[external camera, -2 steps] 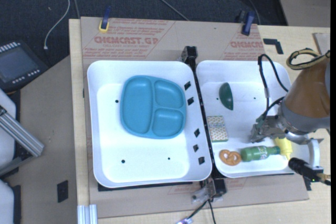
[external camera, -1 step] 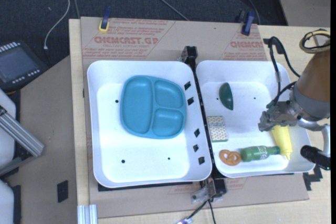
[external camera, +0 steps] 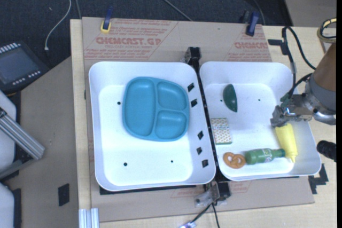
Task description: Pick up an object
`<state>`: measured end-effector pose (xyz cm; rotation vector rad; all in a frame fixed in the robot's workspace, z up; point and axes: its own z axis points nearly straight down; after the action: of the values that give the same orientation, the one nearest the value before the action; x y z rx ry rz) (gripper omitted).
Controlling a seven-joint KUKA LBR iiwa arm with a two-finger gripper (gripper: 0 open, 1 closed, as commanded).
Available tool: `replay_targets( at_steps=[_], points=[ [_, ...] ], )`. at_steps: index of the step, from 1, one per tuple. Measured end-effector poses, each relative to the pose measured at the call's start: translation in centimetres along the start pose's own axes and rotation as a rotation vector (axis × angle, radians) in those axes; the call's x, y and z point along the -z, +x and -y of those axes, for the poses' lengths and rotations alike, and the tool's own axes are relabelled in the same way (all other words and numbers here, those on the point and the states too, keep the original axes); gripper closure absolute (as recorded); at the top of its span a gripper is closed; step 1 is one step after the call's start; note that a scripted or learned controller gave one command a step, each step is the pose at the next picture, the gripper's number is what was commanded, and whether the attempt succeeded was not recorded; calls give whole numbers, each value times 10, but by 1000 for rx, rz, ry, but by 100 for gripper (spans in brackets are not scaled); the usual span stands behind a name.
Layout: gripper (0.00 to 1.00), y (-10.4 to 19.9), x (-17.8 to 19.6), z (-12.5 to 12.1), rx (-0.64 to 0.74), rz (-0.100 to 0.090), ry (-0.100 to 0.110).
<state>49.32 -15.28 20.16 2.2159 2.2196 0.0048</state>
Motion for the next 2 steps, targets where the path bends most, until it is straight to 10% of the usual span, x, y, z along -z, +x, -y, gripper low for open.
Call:
replay_targets(
  at_steps=[1, 2],
  points=[
    [100, -1, 64, -6, 0, 1, -3],
    [100, 46, 52, -18, 4, -4, 8]
  ],
)
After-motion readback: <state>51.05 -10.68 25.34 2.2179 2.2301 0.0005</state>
